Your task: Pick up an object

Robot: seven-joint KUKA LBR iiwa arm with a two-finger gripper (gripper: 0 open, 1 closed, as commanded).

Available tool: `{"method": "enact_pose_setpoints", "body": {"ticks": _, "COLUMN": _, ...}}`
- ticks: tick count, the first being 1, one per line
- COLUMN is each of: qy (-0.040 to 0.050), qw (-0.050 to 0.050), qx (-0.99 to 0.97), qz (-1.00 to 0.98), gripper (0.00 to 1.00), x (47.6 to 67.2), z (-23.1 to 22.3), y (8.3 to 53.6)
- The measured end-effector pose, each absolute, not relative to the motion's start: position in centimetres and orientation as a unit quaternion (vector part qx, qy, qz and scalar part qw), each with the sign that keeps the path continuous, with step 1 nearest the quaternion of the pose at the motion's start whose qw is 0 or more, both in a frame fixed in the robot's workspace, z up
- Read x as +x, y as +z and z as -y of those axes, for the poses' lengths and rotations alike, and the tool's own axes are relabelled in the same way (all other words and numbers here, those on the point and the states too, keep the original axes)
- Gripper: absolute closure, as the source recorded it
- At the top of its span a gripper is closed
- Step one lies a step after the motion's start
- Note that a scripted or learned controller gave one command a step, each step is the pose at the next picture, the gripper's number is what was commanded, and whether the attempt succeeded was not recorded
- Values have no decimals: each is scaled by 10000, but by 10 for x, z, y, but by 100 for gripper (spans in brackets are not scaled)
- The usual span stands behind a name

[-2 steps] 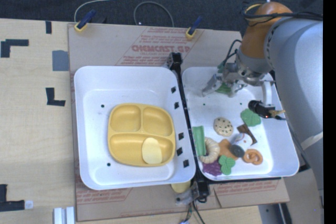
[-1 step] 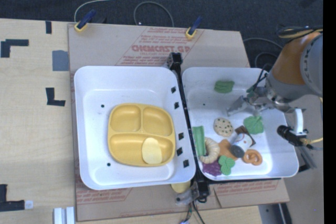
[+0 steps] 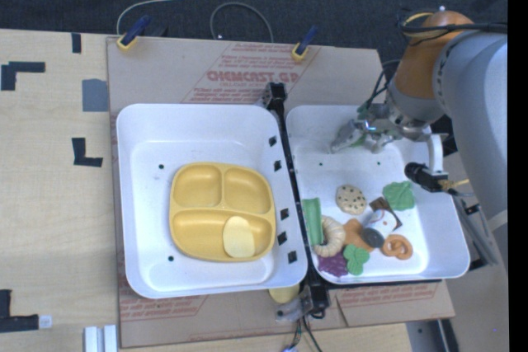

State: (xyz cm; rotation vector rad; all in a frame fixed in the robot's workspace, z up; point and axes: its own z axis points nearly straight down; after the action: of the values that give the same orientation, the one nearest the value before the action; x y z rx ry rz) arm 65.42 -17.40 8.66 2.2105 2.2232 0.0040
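Note:
My gripper [image 3: 353, 136] hangs over the back part of the right bin [image 3: 318, 124], its fingers pointing left, with nothing seen between them. Toy food lies toward the bin's front: a speckled cookie [image 3: 351, 198], a green leaf [image 3: 399, 194], a green stick [image 3: 312, 219], a tan ring-shaped piece [image 3: 332, 236], an orange pretzel [image 3: 397, 246], purple grapes [image 3: 333, 265] and a green piece [image 3: 357, 258]. The gripper stands well behind the cookie, apart from every item.
The left bin [image 3: 140, 177] holds a yellow divided plate [image 3: 221, 210] with a pale yellow round piece [image 3: 240, 239] in its front compartment. Black clips join the bins along the middle wall [image 3: 285, 177]. Cardboard lies under both bins.

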Motion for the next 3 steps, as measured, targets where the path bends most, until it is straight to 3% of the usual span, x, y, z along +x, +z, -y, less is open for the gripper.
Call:
{"method": "enact_pose_setpoints", "body": {"ticks": 1, "qy": 18, "qw": 23, "qx": 7086, "qz": -7056, "gripper": 0, "x": 564, "z": 223, "y": 88}}
{"method": "enact_pose_setpoints", "body": {"ticks": 2, "qy": 13, "qw": 46, "qx": 7064, "qz": -7078, "gripper": 0, "x": 509, "z": 152, "y": 88}}
{"method": "enact_pose_setpoints", "body": {"ticks": 3, "qy": 15, "qw": 62, "qx": 7072, "qz": -7070, "gripper": 100, "x": 511, "z": 156, "y": 99}}
